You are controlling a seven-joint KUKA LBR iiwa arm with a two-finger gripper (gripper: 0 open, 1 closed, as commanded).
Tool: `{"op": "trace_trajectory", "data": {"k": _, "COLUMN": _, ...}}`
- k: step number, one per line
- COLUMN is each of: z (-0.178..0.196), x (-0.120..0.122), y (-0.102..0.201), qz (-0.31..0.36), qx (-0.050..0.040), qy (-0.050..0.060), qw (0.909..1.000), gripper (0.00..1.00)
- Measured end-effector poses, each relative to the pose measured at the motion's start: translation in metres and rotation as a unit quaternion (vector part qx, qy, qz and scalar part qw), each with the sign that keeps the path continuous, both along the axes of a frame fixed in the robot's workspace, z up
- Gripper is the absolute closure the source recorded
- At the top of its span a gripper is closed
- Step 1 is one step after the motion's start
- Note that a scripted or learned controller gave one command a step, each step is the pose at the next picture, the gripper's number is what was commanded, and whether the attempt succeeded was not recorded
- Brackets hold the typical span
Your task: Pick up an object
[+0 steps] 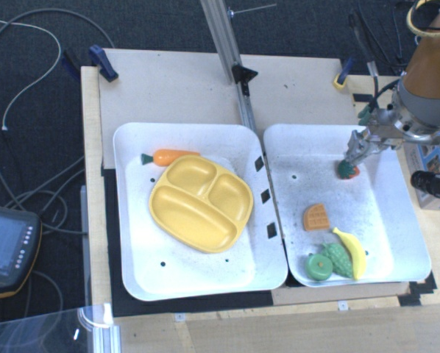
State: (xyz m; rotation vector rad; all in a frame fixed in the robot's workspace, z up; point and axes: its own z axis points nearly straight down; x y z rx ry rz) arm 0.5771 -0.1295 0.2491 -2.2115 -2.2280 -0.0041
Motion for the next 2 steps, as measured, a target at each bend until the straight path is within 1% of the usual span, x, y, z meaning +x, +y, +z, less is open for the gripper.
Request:
{"op": "trace_trajectory", "data": {"k": 1, "z": 0.008, "x": -0.011, "y": 0.054, "qz": 0.0, "qx": 0.0002, "qy": 0.001, "qw": 1.0, "gripper": 1.0}}
{"op": "trace_trajectory", "data": {"k": 2, "z": -0.006, "x": -0.016, "y": 0.112, "qz": 0.0, "qx": 0.0, "qy": 0.002, "qw": 1.0, "gripper": 1.0}}
